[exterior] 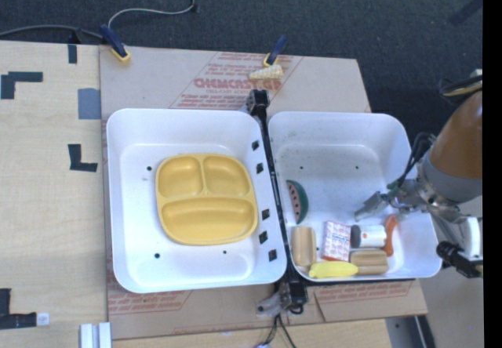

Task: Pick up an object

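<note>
Robot lab: clamped cardboard (pixel 227 84) bench w/ white bins (pixel 125 182)

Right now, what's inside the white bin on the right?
The right bin holds a watermelon slice, a wooden block, a red-and-white packet, a small bottle, a banana and a tan roll. The end effector covers whatever lies beneath it.

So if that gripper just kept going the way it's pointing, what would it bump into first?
Probably the small white bottle just under and left of the gripper. Depth is hard to judge from above, so it could instead land on the bare floor of the right bin.
</note>
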Robot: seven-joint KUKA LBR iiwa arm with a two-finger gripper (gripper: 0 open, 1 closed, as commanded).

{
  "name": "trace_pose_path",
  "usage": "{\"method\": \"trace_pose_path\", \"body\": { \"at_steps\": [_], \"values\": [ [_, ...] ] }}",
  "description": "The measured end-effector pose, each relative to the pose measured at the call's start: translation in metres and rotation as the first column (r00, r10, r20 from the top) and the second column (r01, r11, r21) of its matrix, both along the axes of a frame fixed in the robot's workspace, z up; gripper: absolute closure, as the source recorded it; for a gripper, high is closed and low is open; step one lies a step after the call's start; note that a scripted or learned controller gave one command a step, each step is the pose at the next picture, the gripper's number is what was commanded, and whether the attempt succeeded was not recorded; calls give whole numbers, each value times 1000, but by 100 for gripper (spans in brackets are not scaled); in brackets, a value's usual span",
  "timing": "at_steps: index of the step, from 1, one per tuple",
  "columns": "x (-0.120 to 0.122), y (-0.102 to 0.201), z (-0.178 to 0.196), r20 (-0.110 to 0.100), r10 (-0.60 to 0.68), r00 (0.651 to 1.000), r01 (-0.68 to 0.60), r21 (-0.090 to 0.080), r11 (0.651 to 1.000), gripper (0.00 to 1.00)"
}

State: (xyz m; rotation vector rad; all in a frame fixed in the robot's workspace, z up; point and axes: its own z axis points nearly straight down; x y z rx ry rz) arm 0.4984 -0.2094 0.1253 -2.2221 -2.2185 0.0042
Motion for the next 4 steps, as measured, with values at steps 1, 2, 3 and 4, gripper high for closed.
{"method": "trace_pose_path", "body": {
  "at_steps": [1,2,3,4],
  "values": [
    [35,-13,-39,2,3,1000,-3,4,1000,0],
    [-11,-13,-38,11,5,1000,-5,1,1000,0],
    [-12,17,-39,11,2,1000,-2,-4,1000,0],
    [-13,56,-39,10,2,1000,-2,-4,1000,0]
  ]
}}
